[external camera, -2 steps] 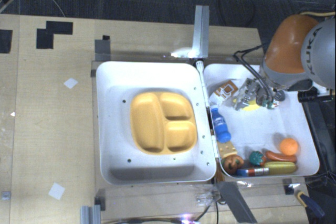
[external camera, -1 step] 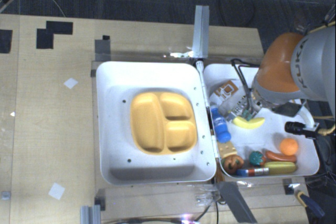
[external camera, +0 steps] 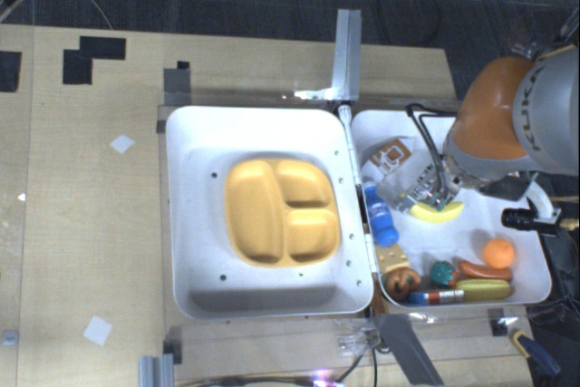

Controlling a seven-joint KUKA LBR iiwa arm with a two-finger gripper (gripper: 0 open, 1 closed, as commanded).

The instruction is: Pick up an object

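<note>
No writing reads clearly; a brown-and-white packet (external camera: 389, 158) in the right bin (external camera: 535, 285) bears a white mark too small to read. The gripper (external camera: 437, 195) is low in that bin, right over a yellow banana (external camera: 439, 212), its tip touching or just above the fruit's top edge. Whether it grips anything, I cannot tell. Left of the banana lies a blue bottle (external camera: 379, 221). Below and right of the banana sit an orange ball (external camera: 497, 253) and a teal ball (external camera: 441, 273). The left bin (external camera: 190, 195) holds a yellow tray (external camera: 279, 211).
</note>
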